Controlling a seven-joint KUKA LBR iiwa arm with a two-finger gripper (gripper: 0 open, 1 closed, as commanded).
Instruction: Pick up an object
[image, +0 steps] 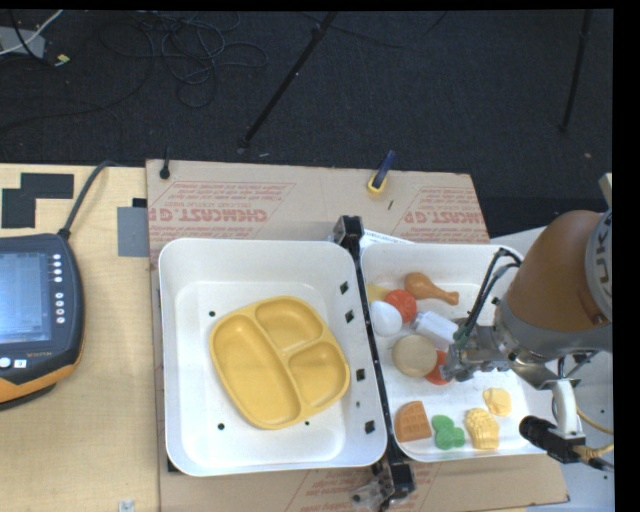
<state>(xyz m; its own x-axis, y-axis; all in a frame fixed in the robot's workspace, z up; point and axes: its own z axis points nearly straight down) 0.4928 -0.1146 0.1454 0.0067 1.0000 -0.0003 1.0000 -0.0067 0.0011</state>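
Pincer (452, 362) low beside tan round toy (413, 355); grip state unclear.

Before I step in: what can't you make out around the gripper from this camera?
- Gripper: finger state unreadable in the camera view, too small and dark.
- Red item beneath it: mostly hidden by the gripper and the round tan piece.
- Grey arm: cut off at the right edge.
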